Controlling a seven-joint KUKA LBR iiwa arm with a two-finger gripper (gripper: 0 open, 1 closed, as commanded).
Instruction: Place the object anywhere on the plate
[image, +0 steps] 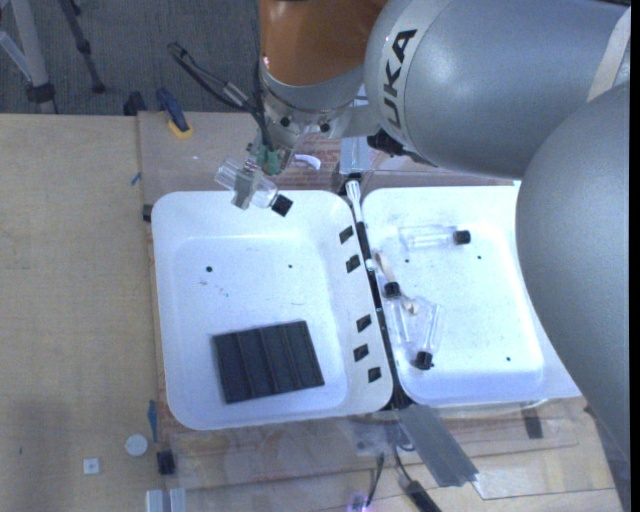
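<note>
A clear vial (247, 184) with a black cap is seen pinched between the closed fingers of the gripper (262, 172), above the far rim of the left bin (180, 300). The dark plate (268, 361) lies well nearer, on that bin's floor. The vial is judged light, rigid, slick and breakable; a mid-body hold is advised. The fingertips are hard to make out. Three more vials (432, 238) lie in the right-hand bin.
</note>
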